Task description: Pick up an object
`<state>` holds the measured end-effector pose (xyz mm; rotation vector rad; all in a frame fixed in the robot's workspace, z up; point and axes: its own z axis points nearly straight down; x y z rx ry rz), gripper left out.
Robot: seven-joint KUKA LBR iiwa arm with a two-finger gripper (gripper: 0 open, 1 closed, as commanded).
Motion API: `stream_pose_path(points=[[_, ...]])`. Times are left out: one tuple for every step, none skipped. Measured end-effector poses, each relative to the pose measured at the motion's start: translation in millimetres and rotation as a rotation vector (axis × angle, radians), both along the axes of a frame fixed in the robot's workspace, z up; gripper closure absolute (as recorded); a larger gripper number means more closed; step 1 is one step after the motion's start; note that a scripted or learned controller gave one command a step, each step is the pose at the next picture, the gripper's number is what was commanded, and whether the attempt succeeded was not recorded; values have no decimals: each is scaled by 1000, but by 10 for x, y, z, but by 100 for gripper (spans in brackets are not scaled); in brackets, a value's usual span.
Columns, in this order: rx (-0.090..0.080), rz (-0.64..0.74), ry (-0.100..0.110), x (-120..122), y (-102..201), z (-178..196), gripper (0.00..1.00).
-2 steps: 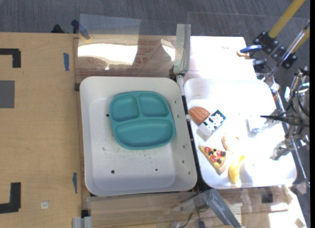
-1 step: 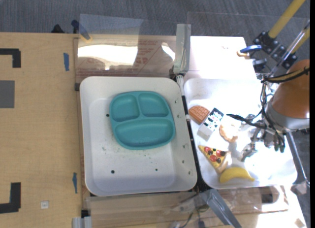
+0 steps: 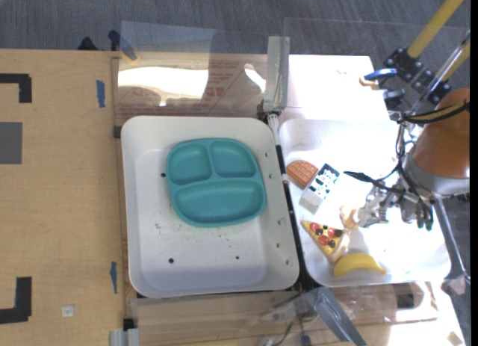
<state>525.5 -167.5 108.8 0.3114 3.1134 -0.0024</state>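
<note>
Claw (image 3: 371,214) low in right bin (image 3: 441,262), grip state unclear, crowded by pizza slice (image 3: 326,235), banana (image 3: 358,265), white block (image 3: 320,186) at frame's lower right.

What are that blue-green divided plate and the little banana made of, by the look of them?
The divided plate looks like moulded plastic: uniform teal, matte, rounded compartment ridges. The banana seems a plastic toy: smooth, evenly yellow, faintly glossy. Neither can be confirmed by sight alone.
</note>
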Motion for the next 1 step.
stream_pose_path(points=[[6,-334,4,-437,891,774,100]])
